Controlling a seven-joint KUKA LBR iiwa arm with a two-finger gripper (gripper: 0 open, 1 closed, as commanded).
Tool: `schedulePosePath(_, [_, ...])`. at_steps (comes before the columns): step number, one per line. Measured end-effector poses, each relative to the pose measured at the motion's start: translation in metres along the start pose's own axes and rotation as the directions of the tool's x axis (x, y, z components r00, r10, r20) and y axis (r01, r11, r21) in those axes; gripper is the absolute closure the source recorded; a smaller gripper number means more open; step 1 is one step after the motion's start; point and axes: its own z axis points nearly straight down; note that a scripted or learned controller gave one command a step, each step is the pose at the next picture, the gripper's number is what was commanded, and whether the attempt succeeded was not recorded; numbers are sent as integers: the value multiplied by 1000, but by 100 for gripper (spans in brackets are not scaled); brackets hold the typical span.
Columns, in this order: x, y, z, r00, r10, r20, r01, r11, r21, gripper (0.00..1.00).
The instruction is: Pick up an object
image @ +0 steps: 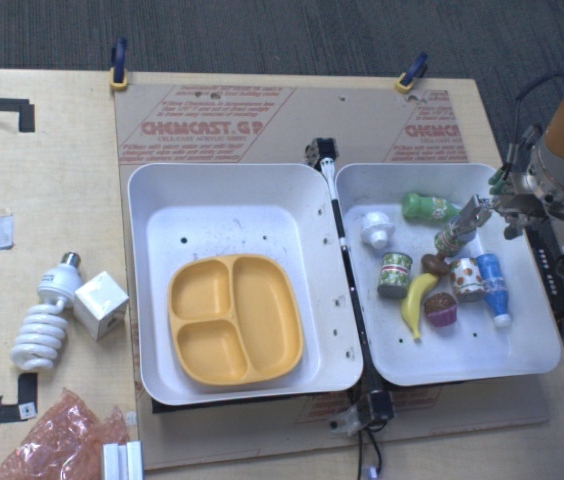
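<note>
A spiral bulb [44,320] lies near the bench's left edge, with a white cube [101,303] touching its right side. A red mesh bag [54,440] sits at the front-left corner. Black tape marks [17,113] show at the back left. Two blue clamps [119,63] grip the cardboard sheet's [212,123] back edge.

Glossy white plastic bins [334,360]; matt yellow plastic tray [234,318] inside the left one; brown cardboard sheet [212,123] beneath.
</note>
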Motion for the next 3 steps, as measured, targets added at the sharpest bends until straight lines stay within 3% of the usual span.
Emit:
schedulePosePath(1, [32, -6, 87, 1000, 0, 4, 0, 1000, -17, 0])
schedulePosePath(2, [55, -44, 93, 1000, -3, 13, 3, 999, -47, 0])
schedulePosePath(3, [54, -43, 81, 1000, 0, 16, 1, 999, -52, 100])
